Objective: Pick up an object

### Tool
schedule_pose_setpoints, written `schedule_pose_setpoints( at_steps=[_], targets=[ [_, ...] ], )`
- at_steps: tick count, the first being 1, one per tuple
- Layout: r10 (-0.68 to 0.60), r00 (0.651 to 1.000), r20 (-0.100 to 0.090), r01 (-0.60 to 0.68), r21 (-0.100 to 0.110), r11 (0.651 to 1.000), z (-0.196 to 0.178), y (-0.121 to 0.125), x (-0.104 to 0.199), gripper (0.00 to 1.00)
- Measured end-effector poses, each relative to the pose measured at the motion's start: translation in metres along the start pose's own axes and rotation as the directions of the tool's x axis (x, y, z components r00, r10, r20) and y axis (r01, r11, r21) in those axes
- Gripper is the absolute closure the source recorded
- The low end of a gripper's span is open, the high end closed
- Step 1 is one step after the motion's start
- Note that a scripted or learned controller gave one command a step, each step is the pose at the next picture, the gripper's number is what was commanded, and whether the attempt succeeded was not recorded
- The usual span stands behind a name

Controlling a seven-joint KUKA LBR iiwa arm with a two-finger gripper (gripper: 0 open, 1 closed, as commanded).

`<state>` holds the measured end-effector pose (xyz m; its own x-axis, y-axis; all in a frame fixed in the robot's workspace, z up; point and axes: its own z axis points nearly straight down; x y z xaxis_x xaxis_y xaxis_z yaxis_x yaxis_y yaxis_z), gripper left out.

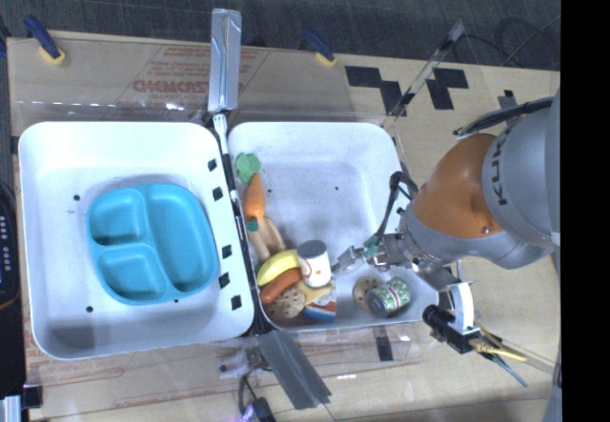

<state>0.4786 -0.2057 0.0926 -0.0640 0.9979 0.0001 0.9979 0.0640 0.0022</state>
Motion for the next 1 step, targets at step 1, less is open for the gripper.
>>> schedule_pose_setpoints(
  at_steps=[1],
  targets=[
    [-0.005,1.0,0.0,0.005,0.0,1.0,0.0,-0.0003,-0.0029,0.0]
  ],
)
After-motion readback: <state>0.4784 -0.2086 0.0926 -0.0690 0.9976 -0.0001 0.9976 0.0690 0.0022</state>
